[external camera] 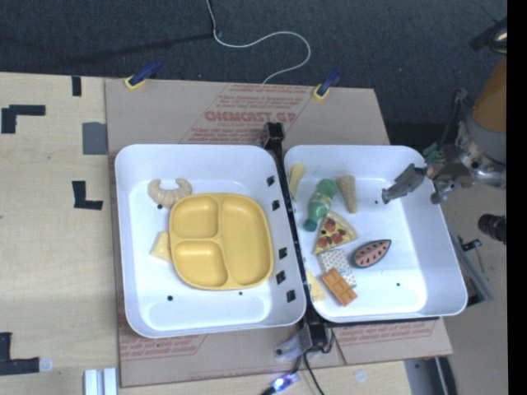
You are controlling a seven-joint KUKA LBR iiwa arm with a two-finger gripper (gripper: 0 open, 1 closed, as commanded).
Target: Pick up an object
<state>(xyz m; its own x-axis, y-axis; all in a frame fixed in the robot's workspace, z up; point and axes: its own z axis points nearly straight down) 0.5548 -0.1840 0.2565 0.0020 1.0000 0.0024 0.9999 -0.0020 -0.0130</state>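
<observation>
Grey arm with its orange band reaches in from the right, and its two-finger gripper hangs over the upper right part of the right-hand shallow white bin. One dark finger slants down and to the left, the other sits just to its right with a clear gap between, so the fingers stand apart and nothing lies between them. All the toys lie toward that bin's left half, well apart from the gripper: a green plastic bottle, a tan cone just beside it, a pizza slice with red topping, a dark oval piece with a reddish face, and an orange waffle-like block near the front. The left-hand white bin holds a yellow divided plate, with a beige croissant touching its upper left edge.
</observation>
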